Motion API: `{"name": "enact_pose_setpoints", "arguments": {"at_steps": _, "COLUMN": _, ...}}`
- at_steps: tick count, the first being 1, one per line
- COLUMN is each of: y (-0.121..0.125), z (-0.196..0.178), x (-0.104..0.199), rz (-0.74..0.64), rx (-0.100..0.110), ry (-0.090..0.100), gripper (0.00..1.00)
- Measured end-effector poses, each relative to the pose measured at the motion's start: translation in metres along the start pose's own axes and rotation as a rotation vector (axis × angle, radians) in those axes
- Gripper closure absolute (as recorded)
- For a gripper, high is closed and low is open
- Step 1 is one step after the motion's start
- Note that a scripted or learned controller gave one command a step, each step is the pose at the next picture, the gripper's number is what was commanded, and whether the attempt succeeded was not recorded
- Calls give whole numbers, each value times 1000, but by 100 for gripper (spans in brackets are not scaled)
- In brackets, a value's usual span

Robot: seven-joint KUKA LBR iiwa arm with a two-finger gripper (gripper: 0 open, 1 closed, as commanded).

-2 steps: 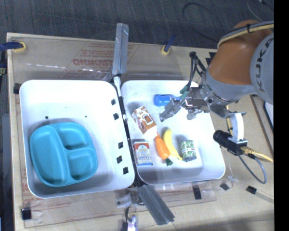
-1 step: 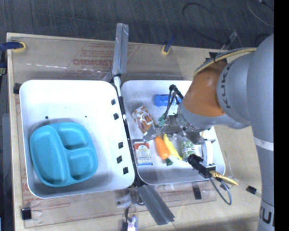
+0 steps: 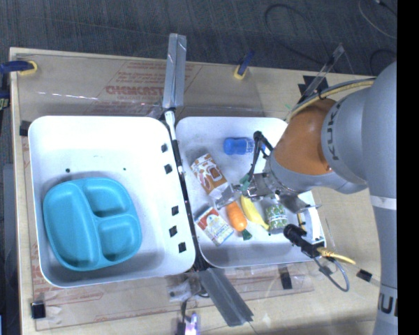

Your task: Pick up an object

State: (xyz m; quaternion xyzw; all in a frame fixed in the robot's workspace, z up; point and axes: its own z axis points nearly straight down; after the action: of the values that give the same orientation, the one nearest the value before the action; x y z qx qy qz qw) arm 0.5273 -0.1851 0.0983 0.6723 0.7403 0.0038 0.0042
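Carrot (image 3: 237, 216) lies beside the end effector (image 3: 255, 190), whose grip state cannot be told; packet labels unreadable.

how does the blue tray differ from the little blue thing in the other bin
The blue tray is light turquoise, wide, with three compartments, and takes up much of the left bin. The small blue object is darker blue, compact, and lies near the right bin's far wall. Both lie untouched.
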Motion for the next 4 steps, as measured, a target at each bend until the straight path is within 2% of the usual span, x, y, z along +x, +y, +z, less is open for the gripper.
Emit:
{"name": "enact_pose_setpoints", "arguments": {"at_steps": 1, "y": 2, "z": -9, "x": -1, "rz": -5, "rx": -2, "ry": -3, "gripper": 100}}
{"name": "enact_pose_setpoints", "arguments": {"at_steps": 2, "y": 0, "z": -7, "x": -1, "rz": -5, "rx": 3, "ry": -2, "gripper": 0}}
{"name": "enact_pose_setpoints", "arguments": {"at_steps": 3, "y": -12, "z": 8, "x": -12, "rz": 157, "rx": 16, "ry": 3, "gripper": 0}}
{"name": "enact_pose_setpoints", "arguments": {"at_steps": 4, "y": -12, "z": 8, "x": -13, "rz": 157, "rx": 16, "ry": 3, "gripper": 0}}
